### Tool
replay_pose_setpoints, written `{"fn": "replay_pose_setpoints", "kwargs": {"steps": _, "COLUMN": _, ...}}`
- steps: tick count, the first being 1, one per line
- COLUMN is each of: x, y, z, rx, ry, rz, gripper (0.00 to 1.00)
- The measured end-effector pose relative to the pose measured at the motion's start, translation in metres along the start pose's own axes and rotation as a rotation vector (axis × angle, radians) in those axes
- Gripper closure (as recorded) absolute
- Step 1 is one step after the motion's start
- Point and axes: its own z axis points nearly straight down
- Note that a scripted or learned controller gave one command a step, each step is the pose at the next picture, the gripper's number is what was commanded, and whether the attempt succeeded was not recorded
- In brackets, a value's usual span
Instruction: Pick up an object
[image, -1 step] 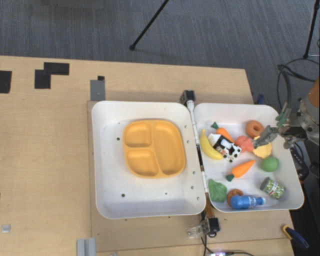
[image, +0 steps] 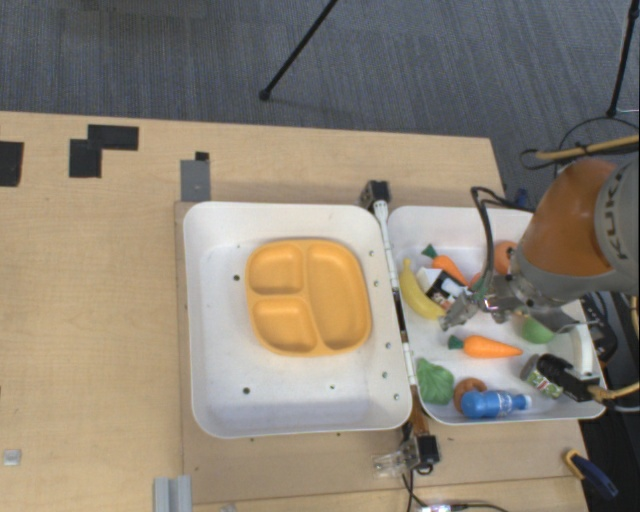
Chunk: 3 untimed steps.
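Observation:
My gripper (image: 462, 308) hangs low over the middle of the right bin (image: 455, 230), at the end of the grey arm with the orange band. Just left of it lie a small black-and-white object (image: 440, 290) and a yellow banana (image: 415, 293). An orange carrot (image: 492, 347) lies just below the gripper, and a smaller carrot (image: 448, 267) just above it. Whether anything is held cannot be made out from this view.
The left bin (image: 215, 330) holds a yellow divided plate (image: 305, 297). At the right bin's front lie a green leafy toy (image: 434, 381), a brown round piece (image: 470, 388) and a blue bottle (image: 494, 403). A green item (image: 536, 328) sits under the arm.

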Motion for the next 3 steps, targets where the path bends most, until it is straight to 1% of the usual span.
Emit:
{"fn": "replay_pose_setpoints", "kwargs": {"steps": 1, "x": -0.024, "y": 0.102, "z": 0.026, "rx": 0.020, "ry": 0.006, "rz": -0.010, "gripper": 0.00}}
{"fn": "replay_pose_setpoints", "kwargs": {"steps": 2, "x": -0.024, "y": 0.102, "z": 0.014, "rx": 0.022, "ry": 0.006, "rz": -0.015, "gripper": 1.00}}
{"fn": "replay_pose_setpoints", "kwargs": {"steps": 3, "x": 0.014, "y": 0.085, "z": -0.116, "rx": -0.008, "ry": -0.003, "rz": -0.094, "gripper": 1.00}}
